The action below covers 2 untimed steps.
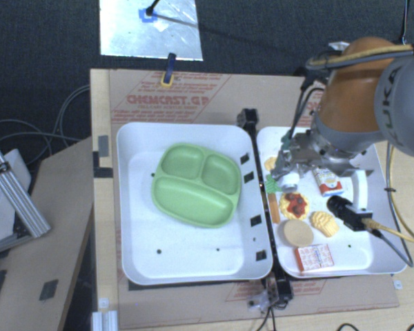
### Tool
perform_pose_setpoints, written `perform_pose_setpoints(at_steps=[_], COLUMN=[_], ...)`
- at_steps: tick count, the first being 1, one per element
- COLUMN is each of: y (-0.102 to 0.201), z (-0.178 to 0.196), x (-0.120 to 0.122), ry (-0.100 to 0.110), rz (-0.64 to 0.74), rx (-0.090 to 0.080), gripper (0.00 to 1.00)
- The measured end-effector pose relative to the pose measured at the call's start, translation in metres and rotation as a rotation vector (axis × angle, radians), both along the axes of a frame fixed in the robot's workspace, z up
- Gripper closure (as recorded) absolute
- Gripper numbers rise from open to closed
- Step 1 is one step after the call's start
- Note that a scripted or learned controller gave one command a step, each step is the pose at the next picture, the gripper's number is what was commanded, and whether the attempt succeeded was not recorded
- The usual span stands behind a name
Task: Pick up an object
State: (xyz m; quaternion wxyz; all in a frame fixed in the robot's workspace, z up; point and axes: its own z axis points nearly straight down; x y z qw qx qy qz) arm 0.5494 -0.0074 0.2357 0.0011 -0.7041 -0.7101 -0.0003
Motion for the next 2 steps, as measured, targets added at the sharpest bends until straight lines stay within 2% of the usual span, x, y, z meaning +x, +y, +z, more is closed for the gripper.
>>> perform_pose_setpoints(at_steps=[1, 2], y=[0.036, 0.022], z=[-0.020, -0.010], x=[-0.021, -0.027], ry=[0.001, -0.003], rz=[-0.001, -0.007], rx=[0.000, -0.002], gripper=[1.00, 1.00])
